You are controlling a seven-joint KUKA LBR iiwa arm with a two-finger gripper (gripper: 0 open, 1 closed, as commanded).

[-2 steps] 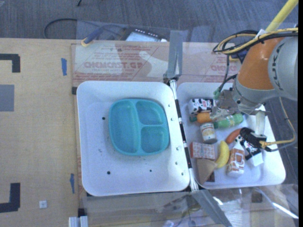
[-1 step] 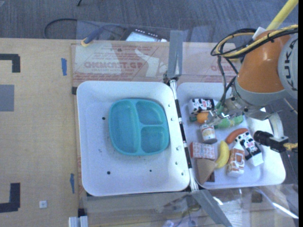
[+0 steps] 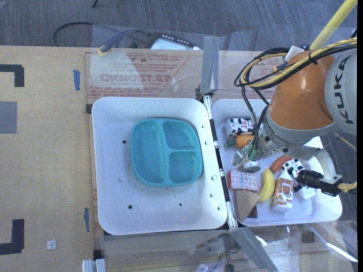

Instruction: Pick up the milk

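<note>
- Lower edge of frame, right bin (image 3: 333,211): a brown wedge-shaped piece (image 3: 246,200) lies at the bin's lower left. A small orange-and-white carton (image 3: 282,195) lies to its right.
- Just above these: a pink-and-white packet (image 3: 243,180), with a banana (image 3: 266,185) beside it on the right. The banana lies between the packet and the orange-and-white carton.
- Middle of the right bin: the gripper (image 3: 249,160) hangs low over the bin's left half, above the packet in the frame. How far it is open cannot be told from this angle. Nothing is seen in its hold.
- Right of the gripper: a reddish sausage-shaped piece (image 3: 278,163), partly under the arm.
- Above the gripper: a small orange piece (image 3: 244,141), just beside it.
- Upper left corner of the right bin: the milk (image 3: 239,126), a white carton with black patches, rests on the bin floor next to the orange piece. It is near the gripper but not in it.
- Arm (image 3: 300,98): the orange band and grey body cover the bin's upper right.
- Left bin (image 3: 110,200): a teal divided plate (image 3: 167,152) sits at its centre.
- Top of frame: a clear sheet with red print (image 3: 142,75) lies on the bench (image 3: 45,152), with grey carpet (image 3: 227,10) beyond.
</note>
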